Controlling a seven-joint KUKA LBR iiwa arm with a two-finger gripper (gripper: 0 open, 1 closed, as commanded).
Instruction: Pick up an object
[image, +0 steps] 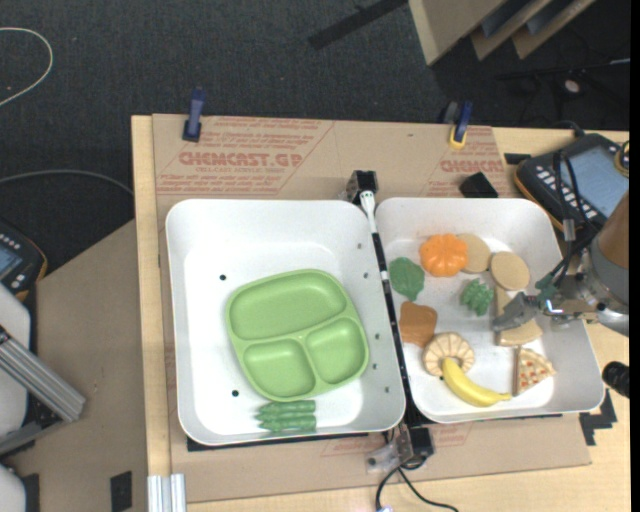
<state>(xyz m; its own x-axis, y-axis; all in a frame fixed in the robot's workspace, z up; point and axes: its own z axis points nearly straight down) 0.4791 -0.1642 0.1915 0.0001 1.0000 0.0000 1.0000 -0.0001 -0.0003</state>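
Banana (472, 385) front of right bin (480, 412) — tool (518, 318) just behind (above cracker (519, 335)).

A light wooden bench top (250, 160) with red writing sits on dark carpet (200, 50). Two small clamps, one blue (193, 116) and one yellow (460, 124), grip its back edge.

Smooth plastic against matt board

The 2 white bins (190, 300) look like smooth, faintly glossy plastic; inside the left one, the green divided tray (295, 332) is matt plastic; the tabletop (250, 155) beneath looks like matt printed cardboard.
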